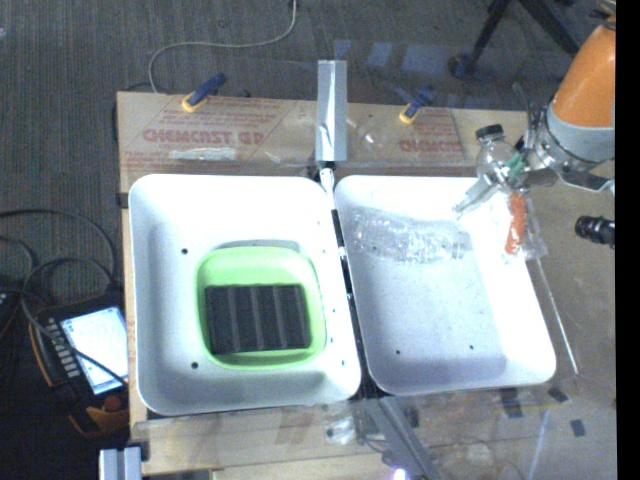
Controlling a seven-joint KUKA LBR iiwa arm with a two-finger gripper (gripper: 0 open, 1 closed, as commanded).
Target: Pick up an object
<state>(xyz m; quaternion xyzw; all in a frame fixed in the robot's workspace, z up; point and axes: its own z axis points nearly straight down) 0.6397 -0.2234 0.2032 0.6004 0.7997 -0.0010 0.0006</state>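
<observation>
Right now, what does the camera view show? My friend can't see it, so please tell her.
A robot arm's gripper hangs over the far right corner of the right white bin, which holds a crumpled clear plastic bottle. The left white bin holds a green tray with a dark slatted insert.

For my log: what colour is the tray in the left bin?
Light green tray with dark slats, seen in the camera view.

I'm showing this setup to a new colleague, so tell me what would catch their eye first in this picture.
Most striking is the bright green container with a dark slotted insert, sitting in the left bin. Next comes the arm's orange band at the upper right, with the pincer over the far right corner of the right bin. A clear crumpled plastic item lies in that bin's upper part.
</observation>
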